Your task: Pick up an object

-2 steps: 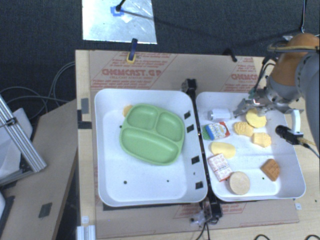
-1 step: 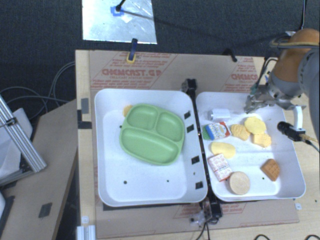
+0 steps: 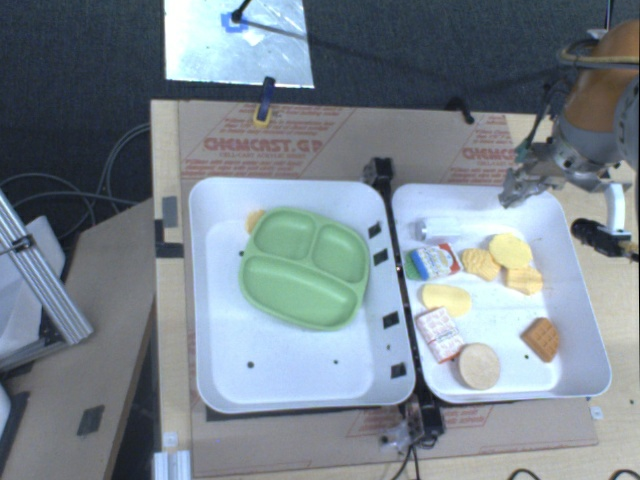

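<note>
Camera view: two bins (image 3: 230, 388), one green tray (image 3: 304, 268).

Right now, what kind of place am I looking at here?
Most likely a robotics lab test bench, not a kitchen. Two white bins, left and right, sit on a cardboard sheet, the arm's hand hangs over the right bin, and loose cables trail beside the bench.
</note>
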